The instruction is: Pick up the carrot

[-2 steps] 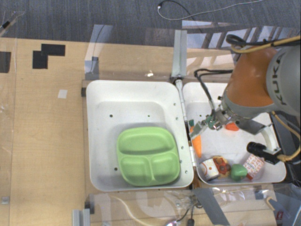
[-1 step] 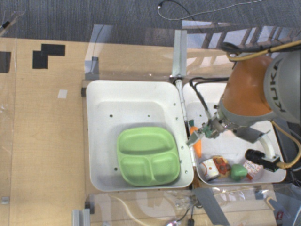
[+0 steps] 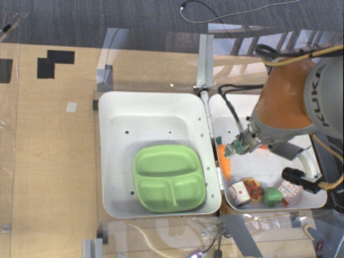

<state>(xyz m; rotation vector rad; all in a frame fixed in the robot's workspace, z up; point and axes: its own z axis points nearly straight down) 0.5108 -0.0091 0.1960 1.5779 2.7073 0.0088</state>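
Green tray (image 3: 170, 177) in the left bin (image 3: 115, 117), carrot (image 3: 223, 163) in the right bin (image 3: 317, 200).

Smooth, glossy plastic, the tray is a rounded square split into 3 compartments, lying in a shallow white bin with rounded corners. The carrot, a slim orange taper, lies along the right bin's left wall. The gripper (image 3: 240, 145) hangs just right of the carrot's upper end, close beside it; whether its fingers are open or closed cannot be made out. Along the right bin's front edge lie a small can (image 3: 239, 192), a green round piece (image 3: 273, 196) and a printed packet (image 3: 290, 190).
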